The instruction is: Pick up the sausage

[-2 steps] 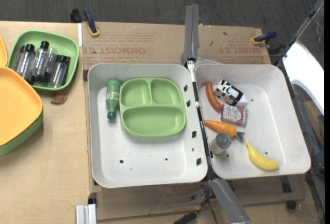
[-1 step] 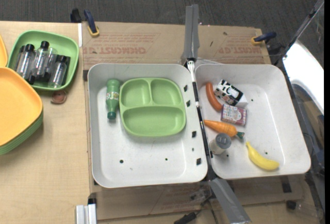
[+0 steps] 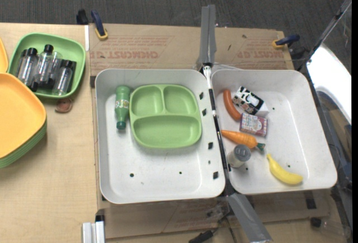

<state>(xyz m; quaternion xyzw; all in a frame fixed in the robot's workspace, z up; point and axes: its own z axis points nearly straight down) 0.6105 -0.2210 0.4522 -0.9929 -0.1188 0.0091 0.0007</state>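
- Viewing the sausage (image 3: 231, 104): we are seeing it lying untouched in the right bin (image 3: 313, 124).
- We are finding the pickup entirely undone.
- Gripper state: we cannot tell.

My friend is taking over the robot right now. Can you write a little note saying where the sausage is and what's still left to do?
Gripper: nothing to report on it yet.
Sausage: lying in the right bin, near its left wall, beside the black-and-white toy cow and above the pink packet.
Also in that bin: carrot, grey can, banana.
Left bin: green divided plate and green bottle.
Done: nothing, the sausage is untouched.
Left: reach in, grip the sausage, lift it.
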